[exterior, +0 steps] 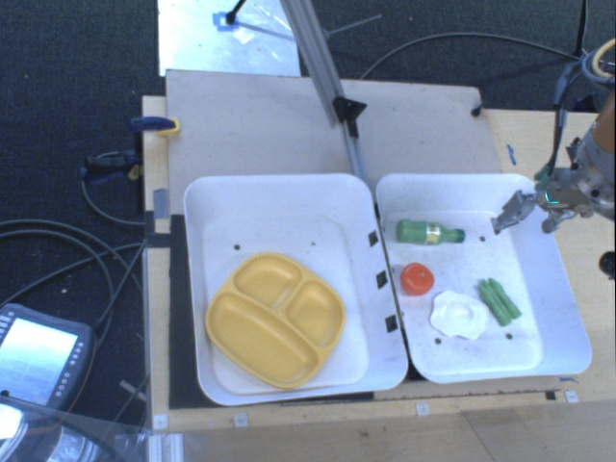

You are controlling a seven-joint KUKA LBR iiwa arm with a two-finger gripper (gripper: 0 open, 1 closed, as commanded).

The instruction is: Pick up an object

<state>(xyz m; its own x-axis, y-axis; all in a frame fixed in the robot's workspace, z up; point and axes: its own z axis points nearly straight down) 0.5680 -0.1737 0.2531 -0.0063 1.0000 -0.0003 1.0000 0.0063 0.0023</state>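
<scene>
Left bin [202, 210]: yellow divided plate [275, 319]. Right bin [553, 287]: green bottle [429, 231], red cap [417, 278], white piece [459, 315], green beans [500, 300]. Hand [527, 213] above right bin's far edge.

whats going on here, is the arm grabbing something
Not yet. The arm's hand hangs over the upper right part of the right bin, holding nothing. Below it in that bin lie a green bottle on its side, a red tomato, a white egg and green beans, all untouched. The left bin holds a yellow divided plate.
</scene>
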